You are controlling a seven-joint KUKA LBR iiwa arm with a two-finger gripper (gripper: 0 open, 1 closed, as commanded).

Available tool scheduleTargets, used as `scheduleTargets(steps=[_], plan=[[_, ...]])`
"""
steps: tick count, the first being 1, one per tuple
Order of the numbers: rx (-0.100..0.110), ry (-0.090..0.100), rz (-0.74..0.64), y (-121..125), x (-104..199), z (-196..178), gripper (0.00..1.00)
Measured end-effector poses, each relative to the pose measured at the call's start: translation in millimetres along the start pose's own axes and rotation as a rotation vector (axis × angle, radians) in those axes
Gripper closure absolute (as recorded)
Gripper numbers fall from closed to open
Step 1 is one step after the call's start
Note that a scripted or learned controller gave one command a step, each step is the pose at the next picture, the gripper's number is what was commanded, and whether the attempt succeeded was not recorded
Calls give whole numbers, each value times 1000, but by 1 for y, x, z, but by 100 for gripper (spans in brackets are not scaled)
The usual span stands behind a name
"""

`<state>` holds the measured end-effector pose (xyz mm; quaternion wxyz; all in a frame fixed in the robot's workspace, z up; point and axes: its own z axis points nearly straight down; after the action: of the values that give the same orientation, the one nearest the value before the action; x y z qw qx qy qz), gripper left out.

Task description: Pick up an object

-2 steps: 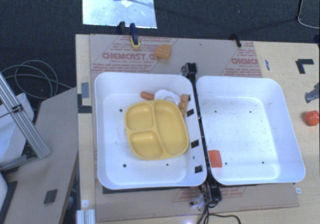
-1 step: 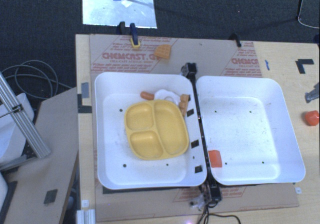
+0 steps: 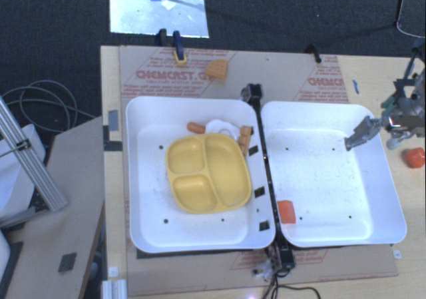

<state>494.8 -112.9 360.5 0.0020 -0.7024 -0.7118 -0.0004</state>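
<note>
The left bin [image 3: 143, 158] holds a yellow divided plate [image 3: 208, 173]. Behind the plate lie a small orange sausage-shaped piece [image 3: 196, 128], a white item [image 3: 219, 128] and a tan block [image 3: 245, 138]. An orange-red block [image 3: 285, 211] sits in the near left corner of the right bin [image 3: 333, 178]. My gripper [image 3: 356, 136] hangs over the right bin's far right part, well away from the orange-red block, with nothing visibly held in it.
A tan sponge-like piece [image 3: 217, 68] lies on the board behind the left bin. Another orange object [image 3: 414, 156] sits outside the right bin, by the arm. A yellow clamp [image 3: 179, 51] stands at the board's far edge.
</note>
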Motion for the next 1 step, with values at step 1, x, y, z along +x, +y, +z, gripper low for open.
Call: scheduleTargets(steps=[1], plan=[[0, 0, -1, -7, 98, 52, 0]])
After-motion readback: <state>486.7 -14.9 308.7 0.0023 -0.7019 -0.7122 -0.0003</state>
